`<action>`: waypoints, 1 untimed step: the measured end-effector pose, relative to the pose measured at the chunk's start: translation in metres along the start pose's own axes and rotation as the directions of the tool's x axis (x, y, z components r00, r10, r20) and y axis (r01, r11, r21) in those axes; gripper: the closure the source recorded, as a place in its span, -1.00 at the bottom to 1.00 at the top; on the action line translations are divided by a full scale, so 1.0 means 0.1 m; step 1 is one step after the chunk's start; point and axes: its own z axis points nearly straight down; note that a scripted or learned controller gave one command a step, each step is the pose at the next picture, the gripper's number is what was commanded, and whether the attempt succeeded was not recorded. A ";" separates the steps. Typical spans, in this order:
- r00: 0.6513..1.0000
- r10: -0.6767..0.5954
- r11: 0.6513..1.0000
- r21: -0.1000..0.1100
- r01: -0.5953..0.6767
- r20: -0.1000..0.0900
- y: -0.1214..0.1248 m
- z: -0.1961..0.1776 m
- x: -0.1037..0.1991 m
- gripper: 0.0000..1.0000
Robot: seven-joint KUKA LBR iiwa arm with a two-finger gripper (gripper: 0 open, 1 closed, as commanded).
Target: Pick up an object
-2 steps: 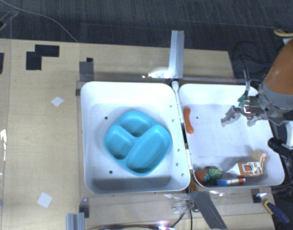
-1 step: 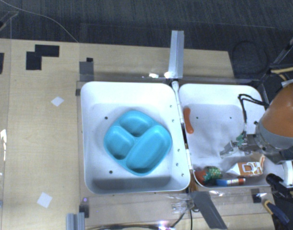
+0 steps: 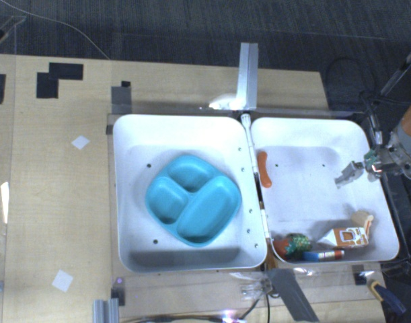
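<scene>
Nothing picked so far, judging from the layout. Best done by choosing one item that stands free, not one wedged in the cluster.

Candidates all in the shallow white right-hand bin (image 3: 306, 136): a slim orange carrot-shaped toy (image 3: 264, 169) lying alone against the dividing wall at 9 o'clock of that bin, well apart from everything else; a jumble along the 6 o'clock wall, made up of a small orange-and-white carton (image 3: 350, 237), a tan rounded piece (image 3: 362, 219) touching its upper corner, a red-and-blue marker-like stick (image 3: 323, 254) and a green-and-orange lump (image 3: 294, 244) in the 7 o'clock corner.

Carrot toy probably the cleanest target: approach straight down, fingers set across its narrow width, clear of the wall. Risk of scraping that wall or of nudging the toy aside.

In the shallow white left-hand bin (image 3: 134, 143), a turquoise three-compartment plastic plate (image 3: 194, 200), too wide for an easy pinch.

Grey two-finger gripper (image 3: 351, 173) at 3 o'clock of the right bin, reaching in from the rim, angled toward 8 o'clock, above bare floor. Cannot tell how wide the claw stands; nothing seen in it.
</scene>
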 end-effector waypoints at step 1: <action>0.999 -0.035 0.999 0.001 0.035 0.000 -0.31 0.86 0.05 -1.00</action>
